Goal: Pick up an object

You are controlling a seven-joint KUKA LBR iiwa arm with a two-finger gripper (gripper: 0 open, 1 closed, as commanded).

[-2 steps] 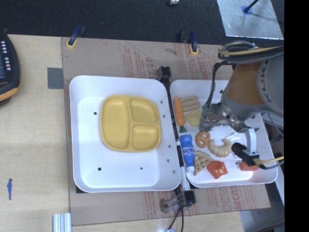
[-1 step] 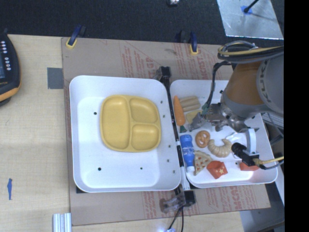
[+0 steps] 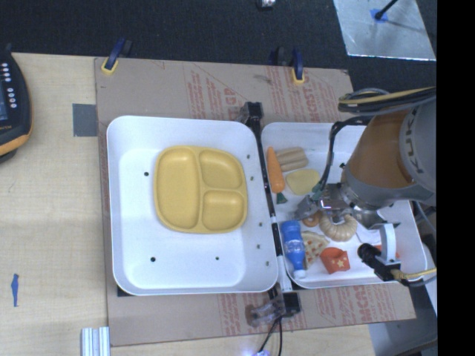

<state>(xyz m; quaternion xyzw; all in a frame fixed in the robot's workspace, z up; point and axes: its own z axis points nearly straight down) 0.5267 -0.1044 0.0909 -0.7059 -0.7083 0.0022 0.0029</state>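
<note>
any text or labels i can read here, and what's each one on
Nothing here can be read for certain.
Cardboard sheet: rows of red print, too blurred to read.
Blue tube: a label, too small to read.
Arm: dark letters on its grey shell, cut off and unreadable.
Black device at the left edge: buttons with marks, too small to read.
</note>
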